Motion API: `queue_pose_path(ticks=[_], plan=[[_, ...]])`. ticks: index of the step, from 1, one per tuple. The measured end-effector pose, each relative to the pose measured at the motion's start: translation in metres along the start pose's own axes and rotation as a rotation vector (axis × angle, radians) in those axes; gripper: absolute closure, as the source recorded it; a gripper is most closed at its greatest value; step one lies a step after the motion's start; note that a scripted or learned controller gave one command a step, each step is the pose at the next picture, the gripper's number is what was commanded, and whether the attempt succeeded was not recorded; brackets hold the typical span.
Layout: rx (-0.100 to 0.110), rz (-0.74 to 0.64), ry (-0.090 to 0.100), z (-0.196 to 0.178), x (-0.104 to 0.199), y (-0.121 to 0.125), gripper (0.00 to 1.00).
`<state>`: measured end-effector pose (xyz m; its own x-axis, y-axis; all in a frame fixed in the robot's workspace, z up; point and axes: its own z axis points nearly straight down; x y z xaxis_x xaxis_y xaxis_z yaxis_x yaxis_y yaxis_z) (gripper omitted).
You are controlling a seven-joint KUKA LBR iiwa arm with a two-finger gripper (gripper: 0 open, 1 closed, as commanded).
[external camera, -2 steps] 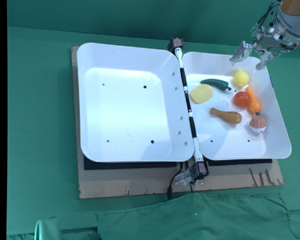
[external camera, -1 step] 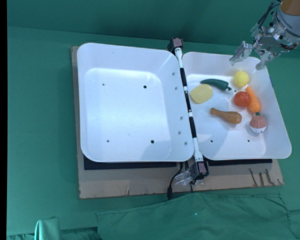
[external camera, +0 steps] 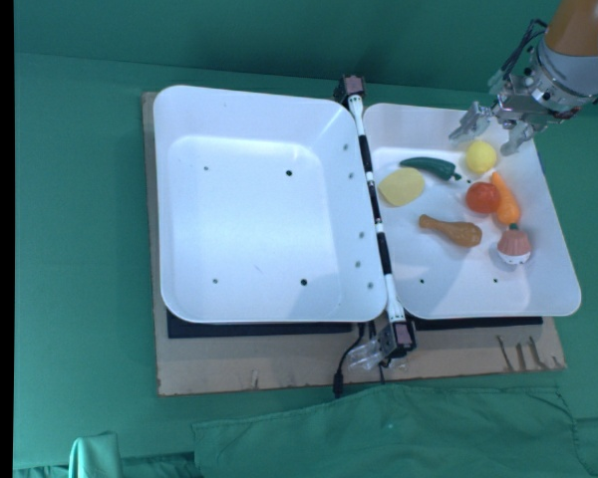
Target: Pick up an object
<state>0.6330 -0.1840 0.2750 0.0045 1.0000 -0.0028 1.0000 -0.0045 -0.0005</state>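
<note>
so far nothing lifted: gripper [external camera: 497,130] hovers, jaws spread wide and seemingly empty, just above the yellow ball [external camera: 480,156]; grasp remains.

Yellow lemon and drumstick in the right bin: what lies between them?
In the camera view, the stretch from the lemon down to the drumstick is mostly bare white bin floor; the red tomato sits just right of that line.

My arm reaches in from the upper right, orange band showing, hand [external camera: 495,127] pointing down with fingers spread apart.
</note>
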Motion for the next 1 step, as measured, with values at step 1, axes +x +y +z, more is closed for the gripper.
queue_pose_path(ticks=[1], plan=[[0.002,-0.001,0.001,0.0553,0.0070,-0.0043,0.00]])
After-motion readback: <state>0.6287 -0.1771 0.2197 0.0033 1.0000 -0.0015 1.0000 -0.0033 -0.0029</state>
